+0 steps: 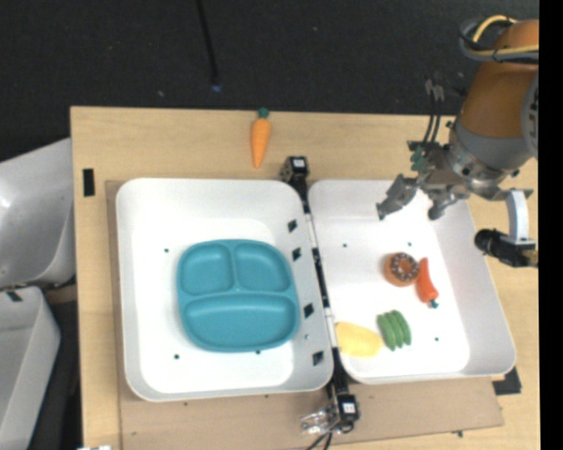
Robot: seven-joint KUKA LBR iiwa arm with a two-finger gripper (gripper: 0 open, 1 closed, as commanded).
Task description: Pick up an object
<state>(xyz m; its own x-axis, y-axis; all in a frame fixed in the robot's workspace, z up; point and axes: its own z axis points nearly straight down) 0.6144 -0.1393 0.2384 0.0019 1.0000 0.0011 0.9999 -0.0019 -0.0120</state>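
The right bin (469,345) is taken as the landmark, since every candidate for picking lies in it. The largest thing on the bench, the left bin (141,251), is set against the right bin's left wall, and a blue divided plate (236,294) is held in it; this plate is judged stiff, broad and shallow, poorly suited to a two-finger grasp. The grey arm (495,111) is seen above the right bin's far right corner, and its gripper (417,203) is poised over the bin's far edge with the jaws spread apart and nothing between them. Beyond the bin's far left corner, on the bare bench, an orange toy carrot (260,139) is laid, well apart from the gripper. Inside the right bin, toward its near left corner, a yellow piece (358,339) is found just beside a ribbed green piece (393,329). Nearer the bin's middle, a round brown piece (403,268) is seen touching a small red pepper-like piece (427,283). All four are judged to be light, hollow toy food, probably smooth plastic and somewhat slippery, not fragile. The green piece is judged the easiest, to be taken across its narrow width, where the ribs should give purchase. The brown and red pair would need to be approached carefully, since one is likely to be nudged when the other is gripped.
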